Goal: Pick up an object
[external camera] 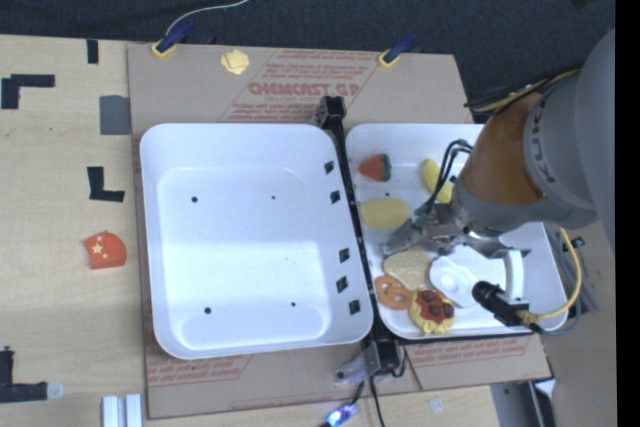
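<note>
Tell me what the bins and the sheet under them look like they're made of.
Bins: probably moulded plastic, smooth white with a soft sheen and rounded corners. Sheet: cardboard by the look, matte brown with red printed lettering and a visible fold line.

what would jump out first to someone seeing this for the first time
The grey arm with its orange band reaching in from the right over the right bin, where small toy foods crowd together: a strawberry, a pale yellow piece and a pretzel. Next, a red piece lying alone on the bench, left of the left bin.
</note>
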`<state>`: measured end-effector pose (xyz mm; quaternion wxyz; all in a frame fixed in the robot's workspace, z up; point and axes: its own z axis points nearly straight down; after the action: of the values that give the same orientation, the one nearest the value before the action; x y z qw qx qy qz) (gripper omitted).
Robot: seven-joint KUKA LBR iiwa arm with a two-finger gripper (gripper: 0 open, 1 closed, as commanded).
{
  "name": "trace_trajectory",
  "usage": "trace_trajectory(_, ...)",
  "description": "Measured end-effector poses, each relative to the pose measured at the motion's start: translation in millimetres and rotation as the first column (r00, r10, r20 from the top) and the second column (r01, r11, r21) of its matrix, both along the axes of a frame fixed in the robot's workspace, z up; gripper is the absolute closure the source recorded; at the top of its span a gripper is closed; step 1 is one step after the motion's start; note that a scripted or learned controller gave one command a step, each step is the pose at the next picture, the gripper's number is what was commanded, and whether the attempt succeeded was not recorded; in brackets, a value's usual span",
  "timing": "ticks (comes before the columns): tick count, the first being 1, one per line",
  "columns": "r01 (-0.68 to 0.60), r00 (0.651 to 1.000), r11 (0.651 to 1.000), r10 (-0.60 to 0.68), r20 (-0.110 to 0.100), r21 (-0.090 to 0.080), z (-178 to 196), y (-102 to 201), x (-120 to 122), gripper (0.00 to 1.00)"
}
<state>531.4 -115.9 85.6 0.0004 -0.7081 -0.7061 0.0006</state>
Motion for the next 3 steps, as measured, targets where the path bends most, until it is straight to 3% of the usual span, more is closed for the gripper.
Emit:
trace_trajectory(1,-0.005,1.0,1.0,0.005,0.003,-0.001,-1,18,50,0.0)
trace_trajectory(2,-0.005,1.0,1.0,0.005,0.005,-0.001,-1,20,126,0.0)
trace_trajectory(3,-0.005,1.0,1.0,0.005,-0.003,-0.002,8,20,123,1.0)
